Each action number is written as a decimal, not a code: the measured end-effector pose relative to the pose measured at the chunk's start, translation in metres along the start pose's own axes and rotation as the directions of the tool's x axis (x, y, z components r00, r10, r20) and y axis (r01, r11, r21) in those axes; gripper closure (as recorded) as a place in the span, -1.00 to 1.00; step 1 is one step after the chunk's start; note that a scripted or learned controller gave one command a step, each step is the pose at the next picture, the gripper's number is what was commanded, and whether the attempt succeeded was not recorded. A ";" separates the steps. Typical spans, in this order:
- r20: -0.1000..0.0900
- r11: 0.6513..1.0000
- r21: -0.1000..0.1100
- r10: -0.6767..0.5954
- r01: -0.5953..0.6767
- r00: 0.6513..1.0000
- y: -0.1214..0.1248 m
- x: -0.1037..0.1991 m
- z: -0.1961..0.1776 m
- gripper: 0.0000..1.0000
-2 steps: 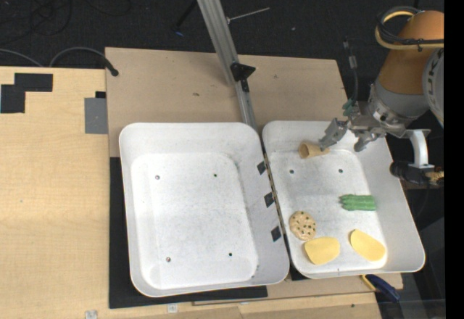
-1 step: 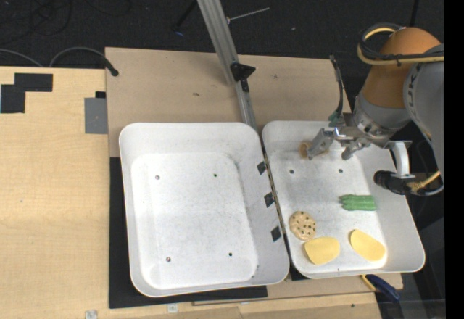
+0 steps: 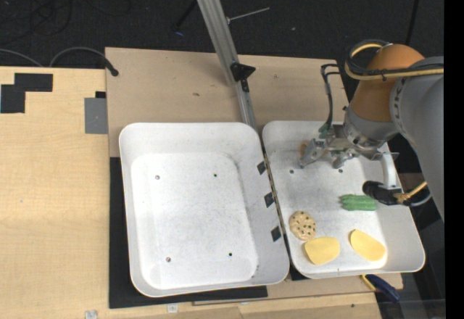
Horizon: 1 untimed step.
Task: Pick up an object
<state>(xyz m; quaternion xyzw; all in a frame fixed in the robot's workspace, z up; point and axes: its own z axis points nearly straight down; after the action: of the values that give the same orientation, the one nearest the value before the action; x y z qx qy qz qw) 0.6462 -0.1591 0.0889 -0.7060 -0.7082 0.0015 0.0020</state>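
While my pincer (image 3: 328, 153) hovers over the right bin's (image 3: 413, 256) far end, fingers apart and holding nothing, the green object (image 3: 358, 202) lies nearest, just toward the front, its long axis running left to right across the bin.

No legible text, labels or numbers.

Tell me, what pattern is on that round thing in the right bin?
Tan with dark specks, like a cookie; the camera view shows it.
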 end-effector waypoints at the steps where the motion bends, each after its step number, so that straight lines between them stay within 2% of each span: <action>1: 0.000 1.000 -0.003 0.001 -0.001 1.000 0.001 0.000 -0.012 1.00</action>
<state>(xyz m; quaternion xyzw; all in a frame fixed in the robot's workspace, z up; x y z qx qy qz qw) 0.6471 -0.1594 0.1014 -0.7063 -0.7079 0.0007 0.0010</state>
